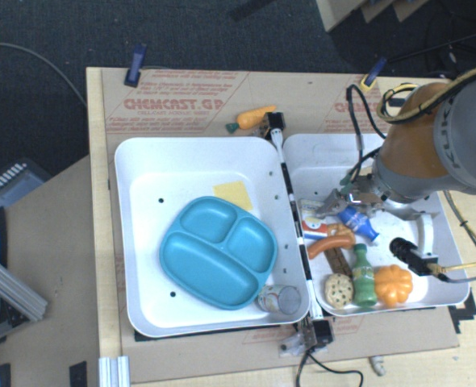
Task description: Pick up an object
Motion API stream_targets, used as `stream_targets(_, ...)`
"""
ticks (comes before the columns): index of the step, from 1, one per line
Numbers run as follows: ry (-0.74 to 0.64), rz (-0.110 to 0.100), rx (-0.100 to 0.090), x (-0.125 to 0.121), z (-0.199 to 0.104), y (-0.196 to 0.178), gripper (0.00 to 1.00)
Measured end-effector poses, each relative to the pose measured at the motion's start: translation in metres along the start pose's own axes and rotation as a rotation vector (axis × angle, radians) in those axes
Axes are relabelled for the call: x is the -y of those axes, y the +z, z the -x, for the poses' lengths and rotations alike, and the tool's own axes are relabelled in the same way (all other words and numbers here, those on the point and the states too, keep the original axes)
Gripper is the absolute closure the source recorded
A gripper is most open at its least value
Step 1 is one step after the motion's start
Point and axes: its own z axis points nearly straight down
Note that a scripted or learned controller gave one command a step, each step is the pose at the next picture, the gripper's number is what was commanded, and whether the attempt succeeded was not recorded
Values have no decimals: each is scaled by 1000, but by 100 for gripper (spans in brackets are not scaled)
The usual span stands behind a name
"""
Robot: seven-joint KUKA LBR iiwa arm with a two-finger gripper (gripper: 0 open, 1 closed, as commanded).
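- Camera view: gripper (347, 202) low in the right bin (319, 156), just above a blue-and-white item (359, 222); opening impossible to tell.
- Below: brown sausage-like piece (328, 243), green bottle (363, 276), orange pumpkin (393, 285), speckled cookie (337, 290).
- Left bin (141, 168): blue divided plate (218, 251), yellow slice (233, 193).

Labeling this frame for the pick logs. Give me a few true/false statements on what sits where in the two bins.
1. The blue divided plate lies in the left bin. True.
2. The orange pumpkin is in the left bin. False: it sits in the right bin, near its front corner.
3. A yellow flat piece lies just behind the plate. True.
4. The green bottle lies beside the pumpkin. True.
5. The arm hangs over the left bin. False: it is over the right bin.
6. The cookie rests on the plate. False: it is in the right bin, beside the bottle.
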Motion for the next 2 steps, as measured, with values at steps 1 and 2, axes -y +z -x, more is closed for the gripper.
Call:
stream_targets(1,-1,-11,-1,-46,42,5,0)
stream_targets(2,-1,-8,-1,-47,42,-5,100)
